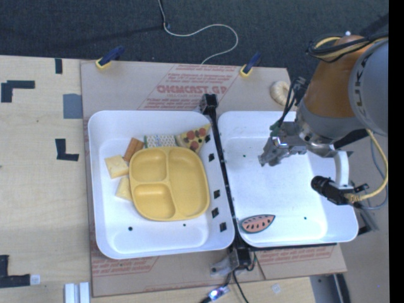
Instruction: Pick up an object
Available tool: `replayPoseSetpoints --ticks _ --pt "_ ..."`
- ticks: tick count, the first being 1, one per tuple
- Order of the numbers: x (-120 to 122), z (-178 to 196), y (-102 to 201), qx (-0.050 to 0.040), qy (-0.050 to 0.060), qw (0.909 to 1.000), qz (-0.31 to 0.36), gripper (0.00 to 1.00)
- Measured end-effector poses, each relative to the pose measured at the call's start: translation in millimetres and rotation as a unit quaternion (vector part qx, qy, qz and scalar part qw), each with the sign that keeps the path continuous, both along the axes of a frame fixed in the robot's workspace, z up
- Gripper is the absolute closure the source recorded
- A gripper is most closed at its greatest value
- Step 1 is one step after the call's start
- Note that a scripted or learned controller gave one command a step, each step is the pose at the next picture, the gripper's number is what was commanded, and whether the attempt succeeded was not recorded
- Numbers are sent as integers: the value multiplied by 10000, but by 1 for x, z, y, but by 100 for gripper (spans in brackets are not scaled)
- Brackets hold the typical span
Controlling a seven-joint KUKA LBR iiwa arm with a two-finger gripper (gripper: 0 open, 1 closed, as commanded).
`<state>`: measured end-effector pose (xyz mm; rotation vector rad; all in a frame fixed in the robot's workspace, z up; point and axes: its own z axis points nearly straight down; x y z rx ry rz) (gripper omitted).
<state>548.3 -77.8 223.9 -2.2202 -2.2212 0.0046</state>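
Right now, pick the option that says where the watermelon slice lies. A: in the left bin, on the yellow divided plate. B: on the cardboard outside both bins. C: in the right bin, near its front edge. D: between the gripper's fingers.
C: the watermelon slice lies flat on the floor of the right bin, close to its front rim and near the divider, with the gripper hanging above and apart from it.

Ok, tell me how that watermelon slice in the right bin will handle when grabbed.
The watermelon slice lies flat, so it probably won't roll. It looks thin and likely light, so fingers may struggle to get under it, and a push may slide it.
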Motion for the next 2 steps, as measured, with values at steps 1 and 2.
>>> replayPoseSetpoints --ticks 1,2 --pt "-4 -10 12 1 -1 10000 1 100" --pt "-4 -8 4 2 -4 10000 -1 100"
